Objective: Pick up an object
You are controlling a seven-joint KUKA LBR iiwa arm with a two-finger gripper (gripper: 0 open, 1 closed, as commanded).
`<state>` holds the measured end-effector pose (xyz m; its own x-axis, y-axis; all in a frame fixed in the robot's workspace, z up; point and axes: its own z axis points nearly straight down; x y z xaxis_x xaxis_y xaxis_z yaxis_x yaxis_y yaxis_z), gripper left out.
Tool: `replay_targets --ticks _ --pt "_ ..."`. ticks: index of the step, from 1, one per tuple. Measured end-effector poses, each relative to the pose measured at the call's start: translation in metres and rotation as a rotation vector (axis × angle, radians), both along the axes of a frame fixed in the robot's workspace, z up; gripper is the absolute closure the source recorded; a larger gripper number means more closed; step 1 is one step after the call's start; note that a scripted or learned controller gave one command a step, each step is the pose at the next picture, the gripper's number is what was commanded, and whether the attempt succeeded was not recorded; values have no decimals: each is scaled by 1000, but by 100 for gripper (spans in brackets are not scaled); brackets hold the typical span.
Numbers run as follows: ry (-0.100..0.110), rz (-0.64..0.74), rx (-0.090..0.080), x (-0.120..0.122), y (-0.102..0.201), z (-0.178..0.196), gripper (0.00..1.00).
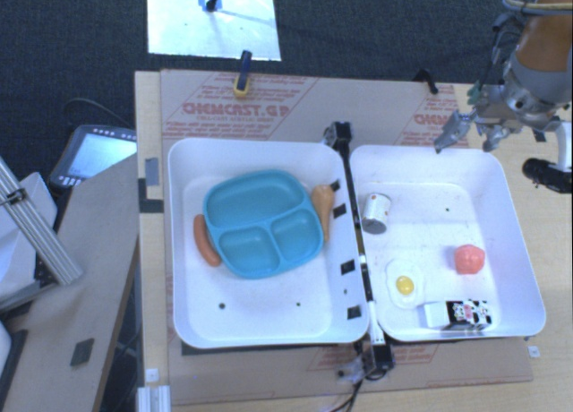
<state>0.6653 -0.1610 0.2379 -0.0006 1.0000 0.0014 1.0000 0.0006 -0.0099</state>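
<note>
While the tool (472,133) hangs with fingers spread and nothing in them over the table's far right corner, a strawberry (469,259) lies in the right bin (515,222).

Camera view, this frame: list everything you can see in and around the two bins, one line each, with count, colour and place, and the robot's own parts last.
Divided plate: 1, blue, middle of the left bin.
Sausage: 1, orange-brown, left bin, against the plate's left edge.
Carrot-like piece: 1, orange, left bin, at the plate's right edge.
Left bin: 1, white, left half of the bench.
Small can: 1, white and grey, right bin, upper left, on its side.
Fried egg: 1, white with yellow yolk, right bin, lower middle.
Pink fruit: 1, pink, right bin, right of the egg.
Carton: 1, white with black patches, right bin, near edge.
Right bin: 1, white, right half of the bench.
Gripper: 1, grey, above the right bin's far right corner, holding nothing.
</note>
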Motion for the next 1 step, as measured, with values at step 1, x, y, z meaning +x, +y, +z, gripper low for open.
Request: replay_targets --ticks 1 --pt "-12 2 -2 2 1 8 0"
